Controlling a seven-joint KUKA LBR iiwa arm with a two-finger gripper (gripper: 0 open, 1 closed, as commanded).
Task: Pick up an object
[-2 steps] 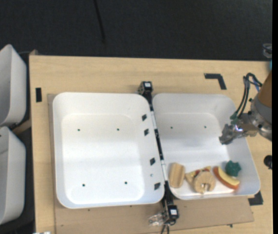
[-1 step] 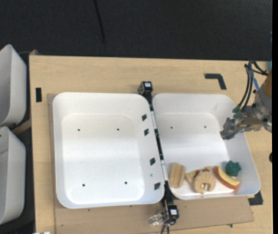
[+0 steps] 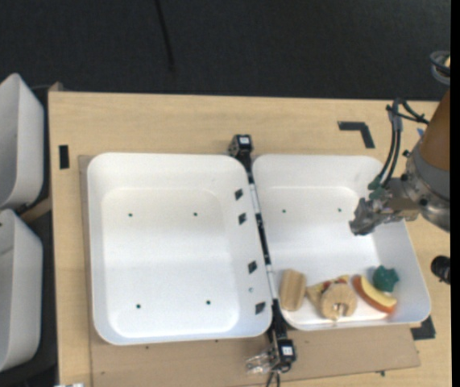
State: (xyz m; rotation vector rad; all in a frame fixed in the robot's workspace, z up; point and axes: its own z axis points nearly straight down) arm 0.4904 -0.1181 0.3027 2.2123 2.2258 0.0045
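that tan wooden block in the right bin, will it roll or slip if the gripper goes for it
The tan block looks flat-sided and rigid, so it probably won't roll or bend. It lies close to the right bin's near-left corner, so fingers may nudge it against the wall. The gripper hangs well away from it.

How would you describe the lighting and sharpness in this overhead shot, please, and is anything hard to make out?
Camera view: lighting is even and soft, with only faint shadows along the walls of the two shallow white plastic bins; their whiteness looks nearly washed out. The image is soft overall, so the small tan, red and green objects in the right-hand bin blur together. The grey metal hand is dark and indistinct.
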